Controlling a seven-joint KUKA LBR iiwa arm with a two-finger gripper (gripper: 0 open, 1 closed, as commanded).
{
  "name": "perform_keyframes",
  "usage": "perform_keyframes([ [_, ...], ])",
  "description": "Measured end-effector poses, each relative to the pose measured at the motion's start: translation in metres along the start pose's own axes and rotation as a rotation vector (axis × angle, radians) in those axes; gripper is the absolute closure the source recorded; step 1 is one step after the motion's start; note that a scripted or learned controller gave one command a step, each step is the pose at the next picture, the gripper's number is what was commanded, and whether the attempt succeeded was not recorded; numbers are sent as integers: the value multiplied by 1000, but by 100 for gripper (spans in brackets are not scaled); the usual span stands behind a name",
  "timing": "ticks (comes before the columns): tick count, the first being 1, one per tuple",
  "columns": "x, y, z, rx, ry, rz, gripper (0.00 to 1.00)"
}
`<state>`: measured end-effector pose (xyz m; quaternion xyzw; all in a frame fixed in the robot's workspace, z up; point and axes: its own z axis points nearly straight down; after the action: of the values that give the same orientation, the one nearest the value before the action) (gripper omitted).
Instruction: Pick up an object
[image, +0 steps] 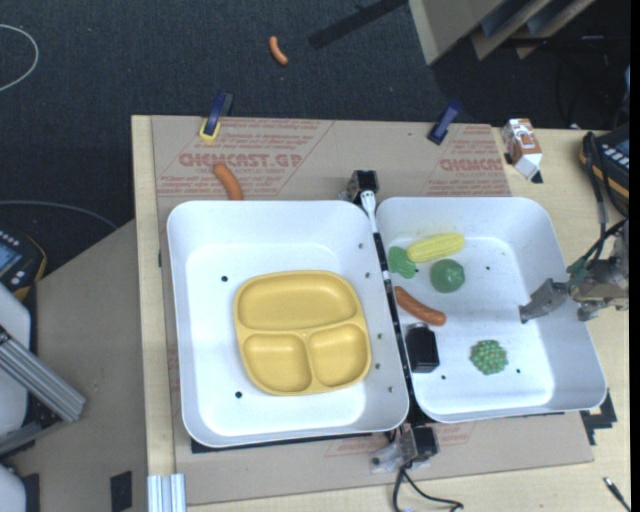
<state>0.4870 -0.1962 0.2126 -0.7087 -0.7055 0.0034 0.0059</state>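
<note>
Gripper, whose opening cannot be told, is seen at the right bin's edge, so the broccoli could be missed.

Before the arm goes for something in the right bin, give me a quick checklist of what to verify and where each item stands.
1. Targets in the right bin: corn, green ball, sausage, broccoli, black block: ok.
2. Gripper over the right bin: ok.
3. Gripper carrying nothing: cannot tell.
4. Broccoli stands apart from the others: ok.
5. Sausage and black block clear of the bin's left wall: not ok.
</note>
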Motion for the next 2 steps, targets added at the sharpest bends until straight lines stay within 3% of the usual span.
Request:
perform_keyframes([
  [1,0,3,-6,-13,-4,-4,0],
  [2,-7,3,40,-7,0,-3,0],
])
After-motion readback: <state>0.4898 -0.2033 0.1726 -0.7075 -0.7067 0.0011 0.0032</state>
